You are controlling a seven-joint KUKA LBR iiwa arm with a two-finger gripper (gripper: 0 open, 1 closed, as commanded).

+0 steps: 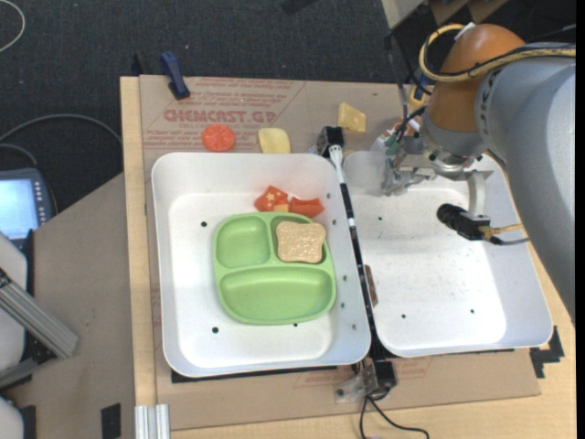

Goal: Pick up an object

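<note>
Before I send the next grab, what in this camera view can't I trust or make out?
- Gripper: finger state unclear, blurred against the right bin's far-left corner, wrist overhead.
- Right bin's far-right corner: hidden by the arm.
- Red pieces behind the green tray: too small to identify.
- Cardboard lettering: partly hidden by the left bin.

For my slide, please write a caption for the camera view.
Pincer over right bin; green tray with toast in left bin.
</note>
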